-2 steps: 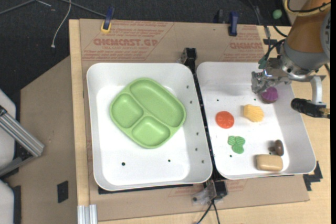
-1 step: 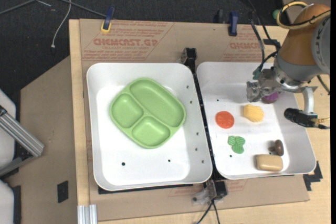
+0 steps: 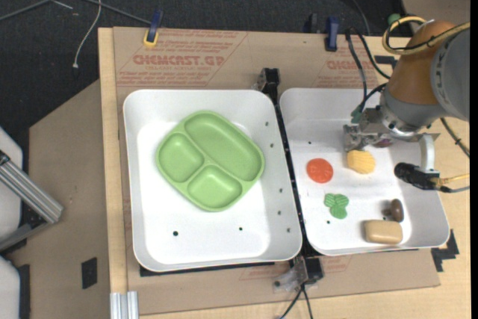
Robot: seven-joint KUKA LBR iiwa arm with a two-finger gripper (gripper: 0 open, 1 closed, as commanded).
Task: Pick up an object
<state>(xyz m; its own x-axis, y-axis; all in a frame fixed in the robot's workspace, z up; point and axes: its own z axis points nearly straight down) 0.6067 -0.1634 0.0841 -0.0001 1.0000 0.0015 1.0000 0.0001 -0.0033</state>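
We read "CHEMCAST GP" on the board [image 3: 179, 58] left of the pincer [image 3: 364, 137]; we cannot tell its state. A yellow object [image 3: 361, 161] lies just below, an orange disc [image 3: 320, 170] lower-left.

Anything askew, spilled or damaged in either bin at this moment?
Nothing stands out. The green divided plate lies flat but turned at an angle in the left bin. In the right bin, the small items lie apart, and the hand is just above the yellow piece.
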